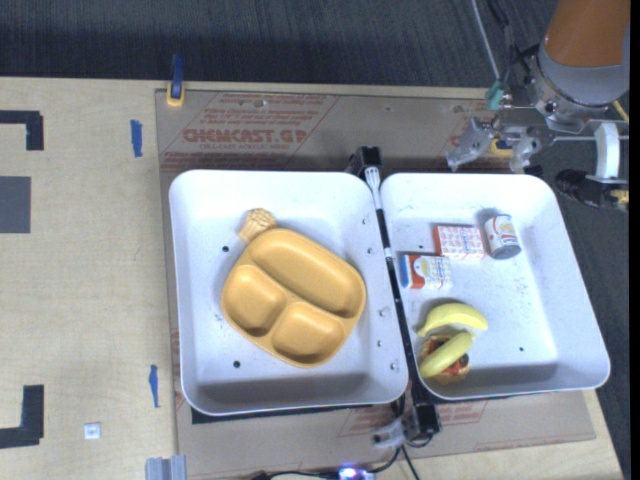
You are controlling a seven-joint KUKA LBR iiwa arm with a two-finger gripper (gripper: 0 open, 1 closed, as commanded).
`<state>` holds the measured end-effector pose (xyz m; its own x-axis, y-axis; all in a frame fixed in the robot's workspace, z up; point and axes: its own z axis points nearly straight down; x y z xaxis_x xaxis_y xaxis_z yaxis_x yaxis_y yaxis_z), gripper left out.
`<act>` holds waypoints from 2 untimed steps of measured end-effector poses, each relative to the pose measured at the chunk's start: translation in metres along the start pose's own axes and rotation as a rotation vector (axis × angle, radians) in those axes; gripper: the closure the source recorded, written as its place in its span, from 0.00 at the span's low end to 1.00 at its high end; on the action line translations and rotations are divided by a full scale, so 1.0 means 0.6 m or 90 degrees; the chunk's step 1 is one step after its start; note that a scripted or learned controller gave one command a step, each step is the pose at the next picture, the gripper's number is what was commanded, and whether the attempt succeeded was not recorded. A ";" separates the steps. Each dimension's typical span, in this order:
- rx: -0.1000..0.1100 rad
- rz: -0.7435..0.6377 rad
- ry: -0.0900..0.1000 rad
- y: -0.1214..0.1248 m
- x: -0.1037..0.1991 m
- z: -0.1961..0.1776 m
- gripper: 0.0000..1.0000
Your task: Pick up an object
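Bench front: two white bins sit side by side on a brown board; left bin (190,268), right bin (570,298).
Nearest items, right bin: a banana (452,318) lies above a second yellow banana-like piece (446,354) with a reddish patch; the two touch or nearly touch at the bin's front-left corner.
Mid right bin: a small carton (424,270) with red and blue print lies flat just beside the divider; a red-patterned flat pack (458,239) sits just behind it, close but apparently apart.
Far right bin: a small can (501,235) lies on its side, just beside the flat pack.
Left bin: a large yellow divided tray (292,296) takes the bin's middle, with a tan knob-like end at its rear left.
Task progress: nothing lifted; every candidate object rests on a bin floor. Target selection, descent, grasp and lift all appear left to do.
Arm pose: orange band at the frame's top right, wrist behind the right bin's rear rim, well apart from all objects.
Gripper (497,140): hovers outside the bin above the board; carries nothing visible. Opening: cannot tell, hardware too cluttered.
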<state>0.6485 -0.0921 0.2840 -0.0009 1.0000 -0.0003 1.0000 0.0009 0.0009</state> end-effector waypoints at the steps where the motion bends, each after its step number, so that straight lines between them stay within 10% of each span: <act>1: 0.001 0.001 0.000 0.000 -0.081 0.318 0.00; 2: -0.002 0.001 0.000 0.002 -0.081 0.299 1.00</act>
<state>0.6502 -0.1405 0.1049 0.0014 1.0000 -0.0007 1.0000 -0.0014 0.0046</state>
